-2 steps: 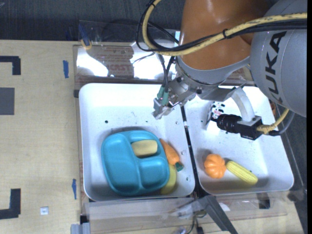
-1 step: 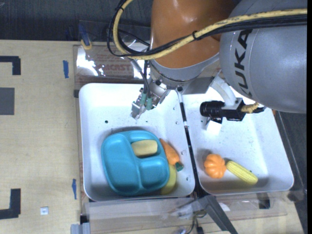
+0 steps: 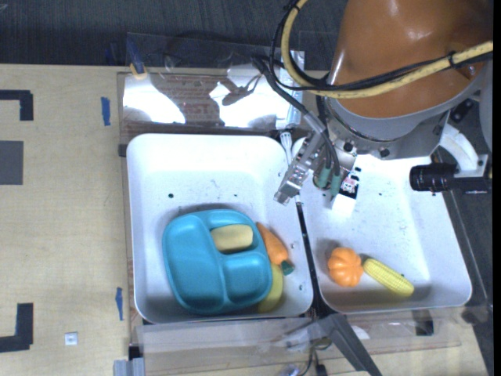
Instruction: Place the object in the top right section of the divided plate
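The gripper (image 3: 301, 180) hangs with fingers spread, pinching nothing. Below it and to its left, the pale yellow piece (image 3: 233, 238) already lies in the blue divided plate's (image 3: 200, 276) top right section.

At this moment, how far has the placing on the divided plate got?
A pale yellow object already lies in the top right section of the blue divided plate in the left bin, so the placement looks done. The gripper hovers above the divider between the bins, with nothing visible between its fingers. An orange carrot lies beside the plate; a small pumpkin and a corn cob sit in the right bin.
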Robot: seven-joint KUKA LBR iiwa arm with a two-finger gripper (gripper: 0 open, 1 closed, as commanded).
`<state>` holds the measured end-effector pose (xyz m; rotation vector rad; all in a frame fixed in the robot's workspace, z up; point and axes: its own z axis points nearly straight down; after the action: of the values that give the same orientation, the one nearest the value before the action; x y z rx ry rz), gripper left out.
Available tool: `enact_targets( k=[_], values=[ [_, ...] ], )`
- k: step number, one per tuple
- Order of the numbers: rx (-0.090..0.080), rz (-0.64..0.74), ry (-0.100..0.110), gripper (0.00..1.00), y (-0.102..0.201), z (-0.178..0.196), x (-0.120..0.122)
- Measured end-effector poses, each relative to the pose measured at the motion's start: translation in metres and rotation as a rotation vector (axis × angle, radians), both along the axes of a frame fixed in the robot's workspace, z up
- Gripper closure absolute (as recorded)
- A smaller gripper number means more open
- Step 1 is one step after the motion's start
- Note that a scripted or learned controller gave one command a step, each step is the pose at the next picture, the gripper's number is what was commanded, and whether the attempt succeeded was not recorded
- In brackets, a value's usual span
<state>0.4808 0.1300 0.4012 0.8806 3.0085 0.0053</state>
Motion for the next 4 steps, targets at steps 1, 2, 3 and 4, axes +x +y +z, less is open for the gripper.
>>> enact_targets(
  k=[1, 2, 3, 4],
  values=[
    [-0.003, 0.416, 0.005, 1.0, -0.052, -0.033, 0.004],
    [-0.005, 0.857, 0.003, 1.0, -0.079, -0.041, 0.0],
    [-0.003, 0.842, 0.007, 1.0, -0.116, -0.116, 0.008],
    [-0.002, 1.006, 0.005, 1.0, 0.026, -0.155, 0.014]
  ],
)
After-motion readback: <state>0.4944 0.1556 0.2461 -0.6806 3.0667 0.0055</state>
